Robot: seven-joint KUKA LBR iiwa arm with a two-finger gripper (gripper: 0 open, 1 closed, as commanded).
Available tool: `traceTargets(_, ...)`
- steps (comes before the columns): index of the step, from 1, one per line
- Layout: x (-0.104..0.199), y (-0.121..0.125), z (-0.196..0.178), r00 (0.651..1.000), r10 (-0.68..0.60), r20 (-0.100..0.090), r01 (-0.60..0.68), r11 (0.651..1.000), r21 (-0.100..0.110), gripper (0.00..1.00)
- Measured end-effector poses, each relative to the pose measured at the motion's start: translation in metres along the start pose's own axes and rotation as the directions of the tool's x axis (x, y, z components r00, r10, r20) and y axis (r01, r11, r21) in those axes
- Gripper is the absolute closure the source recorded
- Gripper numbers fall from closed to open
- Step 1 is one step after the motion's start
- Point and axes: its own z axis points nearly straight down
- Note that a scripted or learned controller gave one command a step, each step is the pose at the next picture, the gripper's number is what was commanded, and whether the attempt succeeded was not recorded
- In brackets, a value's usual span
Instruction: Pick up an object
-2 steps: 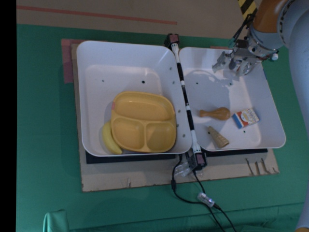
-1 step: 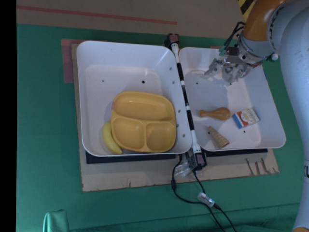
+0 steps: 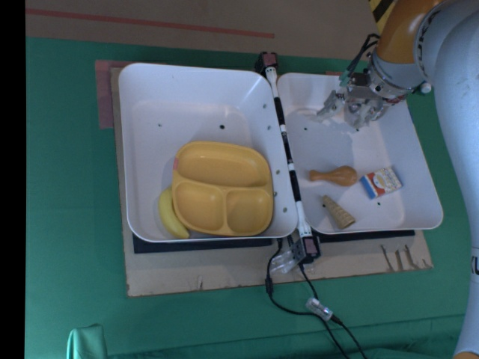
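Brown plastic drumstick (image 3: 334, 175), right bin (image 3: 419, 200) centre: long axis approx. left-right, bulbous end right, thin bone end left; glossy tan. Gripper (image 3: 352, 114) above bin's rear, fingers spread w/ nothing between them.

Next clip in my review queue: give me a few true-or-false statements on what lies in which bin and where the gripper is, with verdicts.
1. The yellow sectioned plastic tray lies in the left white bin. True.
2. The yellow banana lies in the right white bin. False: it lies in the left bin, beside the tray.
3. The brown toy drumstick lies in the right bin. True.
4. The gripper is over the left bin. False: it is over the right bin's far part.
5. The tan cone is in the tray. False: it lies in the right bin.
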Motion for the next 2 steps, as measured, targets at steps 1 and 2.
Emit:
traceTargets(1, -0.038, -0.020, 0.000, 1.000, 0.001, 0.000, -0.001, 1.000, -0.004, 0.00)
traceTargets(2, -0.041, -0.016, -0.019, 1.000, 0.005, 0.010, -0.005, 1.000, -0.020, 1.00)
